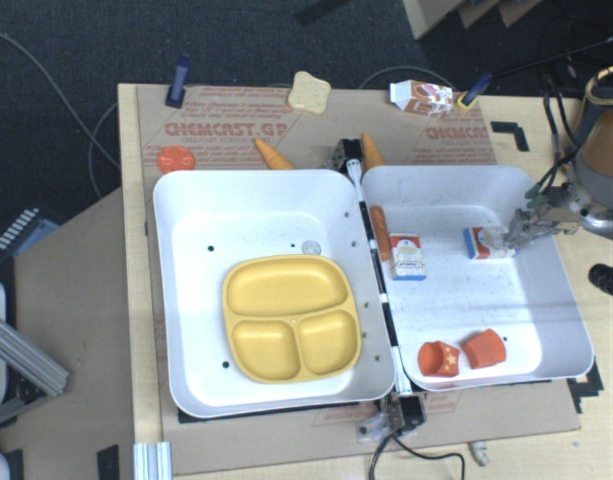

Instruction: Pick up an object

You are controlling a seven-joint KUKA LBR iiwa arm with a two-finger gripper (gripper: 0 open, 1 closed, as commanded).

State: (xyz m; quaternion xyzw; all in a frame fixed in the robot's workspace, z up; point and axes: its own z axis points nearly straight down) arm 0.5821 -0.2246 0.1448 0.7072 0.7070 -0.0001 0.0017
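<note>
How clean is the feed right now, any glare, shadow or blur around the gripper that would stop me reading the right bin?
Camera view: lighting is even and soft, with mild shadows under the yellow tray. The white right bin is bright but not blown out. The gripper and the small blue and white item beside it look slightly blurred, so contact there is unclear.

A flat sheet of brown cardboard printed with faded red lettering [226, 128] covers the pale wooden bench [76, 298]. Two shallow white plastic bins sit side by side on it, the left bin [181, 268] touching the right bin [546, 298] along their inner rims. Behind them on the cardboard lie a blue clip [177, 80], a tan bread-shaped piece [309, 92], a small white and orange carton [422, 97], a round orange-red disc [175, 159], and what may be an orange carrot [273, 155].
</note>
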